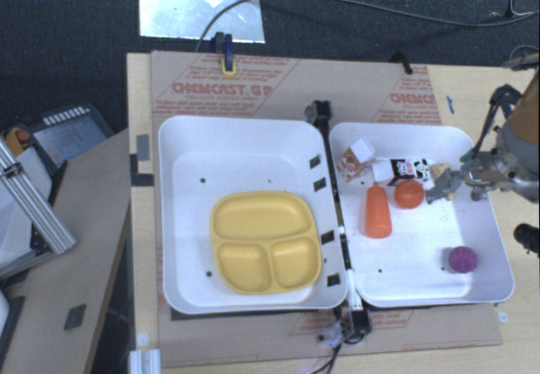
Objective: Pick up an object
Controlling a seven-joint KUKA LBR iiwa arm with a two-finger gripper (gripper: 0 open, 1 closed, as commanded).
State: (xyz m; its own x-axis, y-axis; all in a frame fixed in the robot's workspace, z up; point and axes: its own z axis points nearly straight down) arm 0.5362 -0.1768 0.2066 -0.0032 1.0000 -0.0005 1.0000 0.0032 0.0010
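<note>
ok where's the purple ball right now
The purple ball sits in the right bin, near its front right corner, apart from the orange bottle and below the gripper.

arm (516,149): cut off by the right edge
jaws: too blurred for their stance to be told
small box (411,170): print too small to be read
grey device (63,138): partly cut off at left
</note>
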